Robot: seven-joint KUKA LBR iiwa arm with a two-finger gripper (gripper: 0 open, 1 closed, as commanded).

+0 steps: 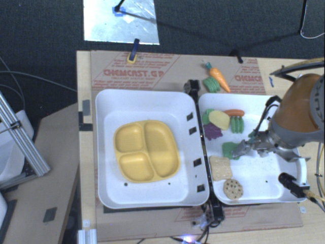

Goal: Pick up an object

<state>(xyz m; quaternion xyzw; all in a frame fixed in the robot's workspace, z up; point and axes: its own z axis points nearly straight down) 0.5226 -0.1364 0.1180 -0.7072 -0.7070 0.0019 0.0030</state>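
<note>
Target is the green toy vegetable (231,149) mid right bin (264,184), just at my gripper (245,149); looks light, rigid, slick plastic, so I'd pinch its narrow middle, though my jaw state can't be read here.

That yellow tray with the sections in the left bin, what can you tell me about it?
The yellow tray looks like smooth moulded plastic, roughly square with rounded corners, and is split into three hollows: two at the back and one at the front left. It lies flat, turned slightly askew, near the middle of the left white bin. Nothing sits in its hollows, and only the bin floor touches it. The gripper is over in the other bin.
</note>
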